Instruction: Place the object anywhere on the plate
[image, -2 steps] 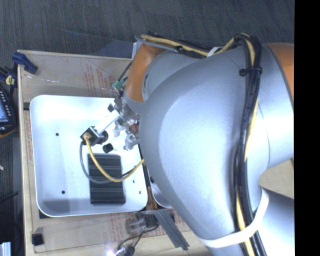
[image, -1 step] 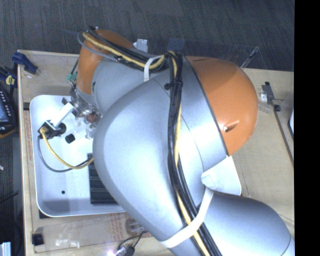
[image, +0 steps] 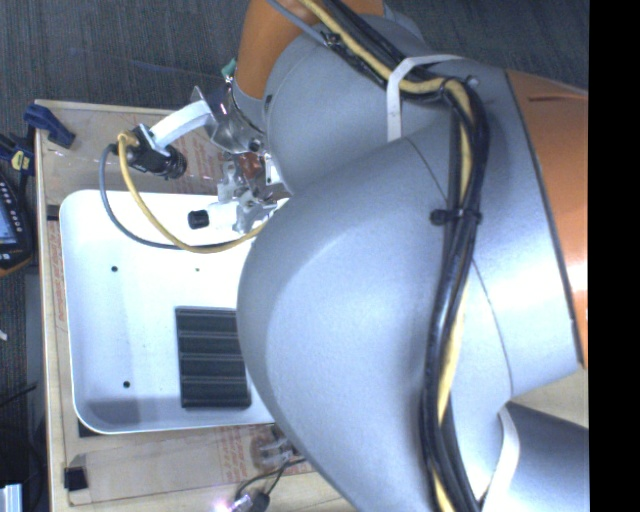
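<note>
A black ribbed rectangular block (image: 212, 357) lies flat in the left white bin (image: 110, 310), near its front wall. My gripper (image: 243, 205) hangs over the far part of that bin, above and slightly right of the block and apart from it. Its tip is small and cluttered with metal parts, and I see nothing held in it. My grey arm (image: 400, 300) covers the right and middle of the camera view and hides whatever lies beneath it.
A yellow cable (image: 140, 215) loops from the wrist over the bin's far left part. A blue clamp (image: 48, 122) sits on the wooden bench (image: 150, 470) at the top left. Dark equipment (image: 12, 225) stands off the left edge.
</note>
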